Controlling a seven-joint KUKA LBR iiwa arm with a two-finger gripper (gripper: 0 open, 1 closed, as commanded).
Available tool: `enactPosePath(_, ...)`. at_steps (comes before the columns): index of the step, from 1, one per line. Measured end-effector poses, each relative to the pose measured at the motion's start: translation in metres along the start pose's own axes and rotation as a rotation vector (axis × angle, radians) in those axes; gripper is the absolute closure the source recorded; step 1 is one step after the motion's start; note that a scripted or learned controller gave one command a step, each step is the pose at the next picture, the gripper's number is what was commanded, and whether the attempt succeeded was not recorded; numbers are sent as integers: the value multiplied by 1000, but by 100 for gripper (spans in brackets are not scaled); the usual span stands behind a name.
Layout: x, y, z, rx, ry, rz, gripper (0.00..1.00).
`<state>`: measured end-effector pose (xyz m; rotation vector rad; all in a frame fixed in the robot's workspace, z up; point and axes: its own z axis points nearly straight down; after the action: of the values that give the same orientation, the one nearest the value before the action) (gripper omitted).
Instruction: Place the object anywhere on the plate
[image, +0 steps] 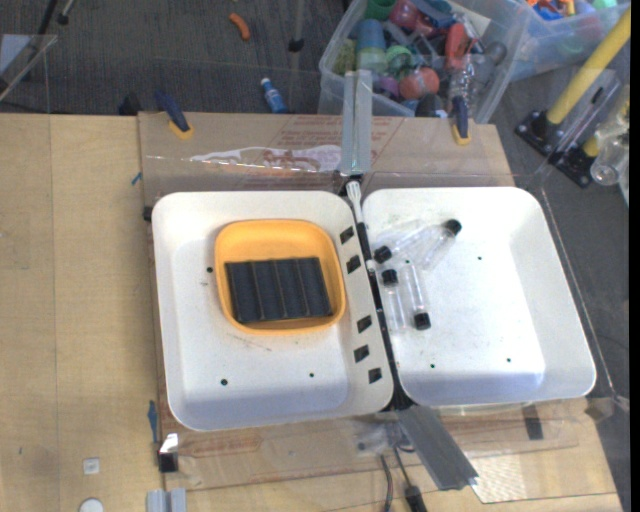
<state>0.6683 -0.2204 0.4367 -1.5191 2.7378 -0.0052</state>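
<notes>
An orange square plate (232, 243) sits in the left white bin (195, 365), toward its back. A black ribbed rectangular object (278, 290) lies flat on the plate, covering most of its middle and front. In the right white bin (500, 335), three clear tubes with black caps lie near the divider. One tube (422, 241) is slanted with its cap at the upper right, and a short one (384, 258) lies by the bin wall. The third tube (414, 296) points toward the front.
A ridge with black tabs (361, 295) separates the two bins. Behind the bins are a cardboard sheet (260, 135), a metal upright (356, 120) and a clear tub of toys (425, 50). Bare wooden bench (70, 300) extends to the left.
</notes>
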Motion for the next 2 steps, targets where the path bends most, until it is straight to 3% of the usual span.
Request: enactPosePath(2,0,0,1,-3,0,-525,100)
